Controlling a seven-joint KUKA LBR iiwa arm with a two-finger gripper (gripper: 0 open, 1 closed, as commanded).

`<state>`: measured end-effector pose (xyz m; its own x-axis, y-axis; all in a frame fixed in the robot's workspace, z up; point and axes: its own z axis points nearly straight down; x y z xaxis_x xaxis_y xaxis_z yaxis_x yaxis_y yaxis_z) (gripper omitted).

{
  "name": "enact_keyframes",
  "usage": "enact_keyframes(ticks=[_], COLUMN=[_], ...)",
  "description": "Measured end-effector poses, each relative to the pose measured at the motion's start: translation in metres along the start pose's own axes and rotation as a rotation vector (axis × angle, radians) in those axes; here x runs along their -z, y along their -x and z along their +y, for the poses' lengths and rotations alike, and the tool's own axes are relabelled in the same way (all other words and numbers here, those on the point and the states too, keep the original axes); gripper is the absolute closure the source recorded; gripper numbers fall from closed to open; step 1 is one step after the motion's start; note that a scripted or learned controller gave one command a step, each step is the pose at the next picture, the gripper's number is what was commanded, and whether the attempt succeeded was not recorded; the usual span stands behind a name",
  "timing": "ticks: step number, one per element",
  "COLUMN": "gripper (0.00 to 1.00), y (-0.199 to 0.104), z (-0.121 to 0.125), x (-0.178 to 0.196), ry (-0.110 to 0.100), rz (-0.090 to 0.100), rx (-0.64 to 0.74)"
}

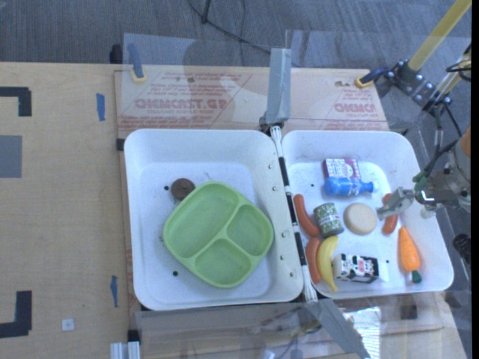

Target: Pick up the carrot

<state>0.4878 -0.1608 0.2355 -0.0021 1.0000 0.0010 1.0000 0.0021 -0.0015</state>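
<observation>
The carrot (408, 251) is orange with a green tip pointing toward the front. It lies flat in the right bin (430, 163), close to that bin's right wall. My gripper (398, 203) reaches in over the right wall and hangs a short way behind the carrot, apart from it. It hovers just above a small red-orange piece (390, 224). Nothing shows in its grasp.
The right bin also holds a round tan bun (361, 218), a green can (327, 218), a banana (327, 257), two sausages (303, 214), a blue bottle (348, 188), a purple box (342, 167) and a black-and-white carton (356, 268). A green divided plate (218, 234) and a brown disc (182, 188) lie in the left bin.
</observation>
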Motion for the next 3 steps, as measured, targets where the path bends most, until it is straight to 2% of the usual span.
enact_keyframes(ticks=[1, 2, 3], gripper=[0.0, 1.0, 0.0], y=[0.0, 0.001, 0.0011], z=[0.0, 0.0006, 0.0005], x=[0.0, 0.01, 0.0099], ry=[0.0, 0.003, 0.002], rz=[0.0, -0.001, -0.001], rx=[0.0, -0.002, -0.002])
